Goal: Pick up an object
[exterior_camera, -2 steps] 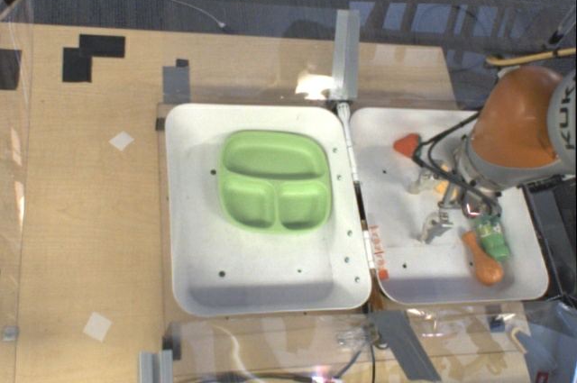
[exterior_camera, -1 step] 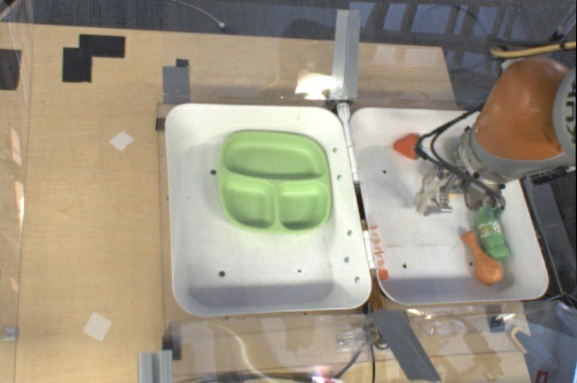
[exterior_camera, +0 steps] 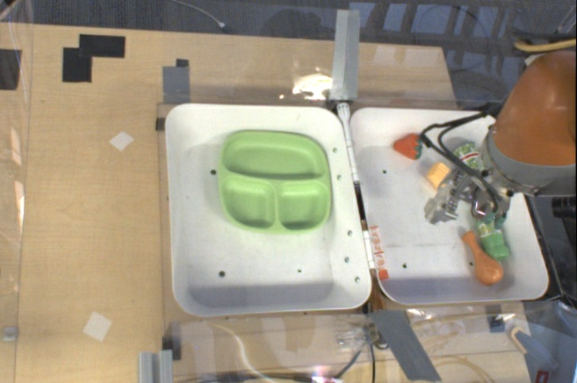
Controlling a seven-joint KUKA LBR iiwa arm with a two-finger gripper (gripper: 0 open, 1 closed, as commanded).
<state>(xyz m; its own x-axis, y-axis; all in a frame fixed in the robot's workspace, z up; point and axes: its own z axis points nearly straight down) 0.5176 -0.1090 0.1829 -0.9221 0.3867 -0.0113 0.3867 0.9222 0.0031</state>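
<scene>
Presently your gripper (exterior_camera: 444, 208) hangs low over the right bin (exterior_camera: 401, 269), amid a crowded cluster: a red piece (exterior_camera: 408, 146), a yellow block (exterior_camera: 437, 175), a green item (exterior_camera: 493, 241) and an orange one (exterior_camera: 485, 265). Whether the jaws are apart or together, you cannot tell. Expect a glancing close between neighbours. The green divided tray (exterior_camera: 274, 180) sits in the left bin (exterior_camera: 194, 219).

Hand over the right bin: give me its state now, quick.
Hand: low over the right bin, beside the orange and green toys; open or shut cannot be told, and no object is seen in its grip.
</scene>
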